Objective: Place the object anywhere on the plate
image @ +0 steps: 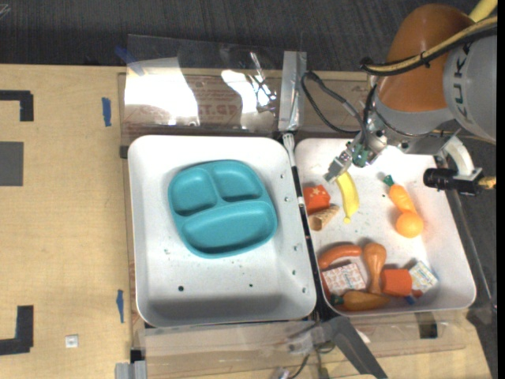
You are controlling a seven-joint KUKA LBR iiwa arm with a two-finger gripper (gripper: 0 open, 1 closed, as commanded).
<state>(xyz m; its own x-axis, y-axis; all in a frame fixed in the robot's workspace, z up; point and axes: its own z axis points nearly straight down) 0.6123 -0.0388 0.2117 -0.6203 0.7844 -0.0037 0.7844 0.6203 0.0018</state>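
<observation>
Two white bins are seen side by side on the bench. In the left bin point(150, 290) a teal plate point(223, 207) w/ three compartments is sat roughly in the middle, nothing on it. The right bin point(458, 267) is packed w/ toy food: a yellow banana point(348, 195) near the top centre, an orange-red block point(316, 198) just left of it by the divider, a small tan piece point(323, 218) touching below that, a carrot point(401, 197) and an orange point(409, 224) over on the right, and a pile of stuff along the bottom incl. a hot dog point(341, 254), a drumstick-looking thing point(374, 258), a red box point(396, 281) and a couple of labelled packets.

The gripper point(348, 163) is seen low in the right bin, right above the banana's top end, prob touching it but contact can't be confirmed. Fingers are too small/blurry, so open vs closed can't be told. The banana is lying in the right bin, well apart from the plate.
</observation>
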